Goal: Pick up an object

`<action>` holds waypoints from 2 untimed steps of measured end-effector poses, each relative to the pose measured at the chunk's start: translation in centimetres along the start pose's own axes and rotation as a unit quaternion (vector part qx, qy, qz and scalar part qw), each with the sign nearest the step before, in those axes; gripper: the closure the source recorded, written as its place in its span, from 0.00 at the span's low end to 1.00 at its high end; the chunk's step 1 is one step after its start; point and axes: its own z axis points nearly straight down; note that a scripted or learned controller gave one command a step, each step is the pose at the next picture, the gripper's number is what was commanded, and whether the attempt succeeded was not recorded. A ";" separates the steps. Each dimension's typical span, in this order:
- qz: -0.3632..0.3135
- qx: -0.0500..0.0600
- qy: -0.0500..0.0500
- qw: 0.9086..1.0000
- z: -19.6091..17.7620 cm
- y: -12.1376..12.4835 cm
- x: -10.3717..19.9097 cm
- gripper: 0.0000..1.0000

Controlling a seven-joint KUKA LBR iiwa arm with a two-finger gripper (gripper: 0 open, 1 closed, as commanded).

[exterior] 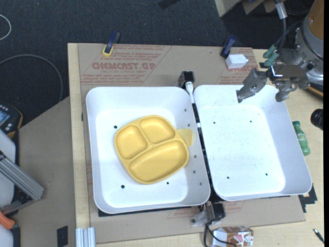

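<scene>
A yellow divided plate (150,148) with three compartments lies in the left bin (100,107), near its middle. A small flat yellow piece (186,136) pokes out from under its right edge. My gripper (264,90) hangs over the far edge of the right bin (288,153), well to the right of the plate. Its two fingers (248,89) are spread wide, and nothing is between them.
A green marker (300,137) lies on the bench just right of the right bin. A white block (236,61) and clamps (110,43) sit on the cardboard behind the bins. A black clip (186,79) stands at the seam between the bins.
</scene>
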 end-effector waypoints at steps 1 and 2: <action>0.006 0.005 -0.002 1.000 -0.4 -0.1 -0.6 1.00; 0.003 0.012 -0.001 1.000 5.7 -1.0 6.4 1.00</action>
